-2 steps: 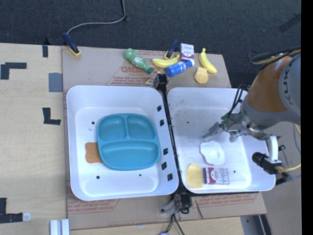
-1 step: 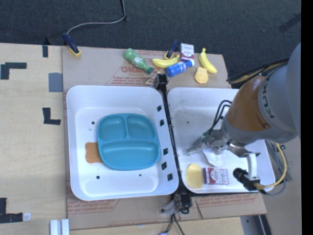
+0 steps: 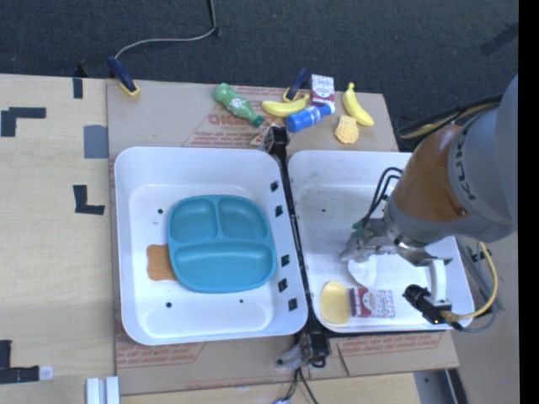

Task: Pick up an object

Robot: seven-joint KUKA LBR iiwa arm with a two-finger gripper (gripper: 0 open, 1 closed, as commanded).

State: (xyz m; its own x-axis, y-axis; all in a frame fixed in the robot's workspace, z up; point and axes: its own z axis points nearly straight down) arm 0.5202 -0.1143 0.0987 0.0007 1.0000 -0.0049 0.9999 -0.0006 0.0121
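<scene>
Nearest the camera, along the front wall of the right bin [image 3: 337,160], a pale yellow rounded object [image 3: 334,301] is seen lying just beside a small red-and-white packet [image 3: 372,302], the two touching or nearly so. Just behind them, a white object [image 3: 364,271] is seen on the bin floor directly under the gripper [image 3: 360,249], which is lowered over it from the grey arm with its orange band [image 3: 429,183] reaching in from the right. Whether the gripper's fingers are spread, pressed together or pinching the white object cannot be told, since the wrist blocks them from above. In the left bin [image 3: 135,175], a blue sectioned tray [image 3: 221,242] is shown lying flat near the middle, with an orange-brown flat piece [image 3: 157,262] tucked against and partly under its left edge. Beyond both bins, on the cardboard sheet [image 3: 168,116] at the bench's far side, a loose cluster of toy groceries is laid out: a green bottle [image 3: 237,104], a yellow banana [image 3: 284,106], a blue bottle [image 3: 305,118], a small red-and-white carton [image 3: 322,88], a second banana [image 3: 356,106] and a yellow wedge [image 3: 346,130]. Farthest back, a black cable [image 3: 202,15] is seen trailing over dark carpet.
</scene>
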